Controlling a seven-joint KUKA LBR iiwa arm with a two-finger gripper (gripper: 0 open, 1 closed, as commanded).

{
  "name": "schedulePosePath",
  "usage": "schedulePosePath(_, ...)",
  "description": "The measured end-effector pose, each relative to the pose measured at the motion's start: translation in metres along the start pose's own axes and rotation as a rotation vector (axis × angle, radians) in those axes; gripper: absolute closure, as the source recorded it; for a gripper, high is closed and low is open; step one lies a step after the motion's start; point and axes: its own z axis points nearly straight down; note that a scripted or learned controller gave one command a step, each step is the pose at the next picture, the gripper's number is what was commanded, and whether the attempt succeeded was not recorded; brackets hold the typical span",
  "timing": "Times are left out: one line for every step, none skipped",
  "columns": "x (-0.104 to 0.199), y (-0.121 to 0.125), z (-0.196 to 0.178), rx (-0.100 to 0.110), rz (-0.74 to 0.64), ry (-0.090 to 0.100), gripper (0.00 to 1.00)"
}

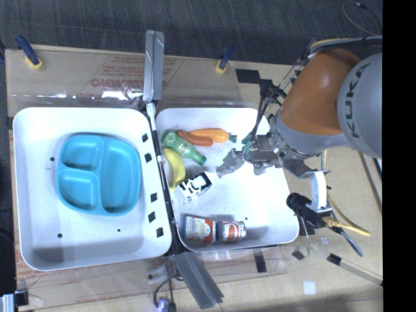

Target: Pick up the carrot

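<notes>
An orange carrot (207, 136) lies at the back of the right bin (273, 210), its tip pointing right, touching a green bottle (184, 147). My gripper (232, 160) hangs over the middle of the right bin, a little to the right of and below the carrot, apart from it. Its fingers look spread, with nothing between them.
A yellow banana (174, 166) lies by the right bin's left wall. A black-and-white item (196, 184) sits just below it. A labelled bottle (213, 230) lies along the front wall. The left bin (39, 233) holds a blue sectioned tray (101, 173).
</notes>
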Motion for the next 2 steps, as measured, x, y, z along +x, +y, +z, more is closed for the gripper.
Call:
schedulePosePath(-0.021, 0.096, -0.033, -0.005, -0.258, -0.003, 0.0)
schedulePosePath(-0.011, 0.127, 0.141, -0.001, -0.384, -0.001, 0.0)
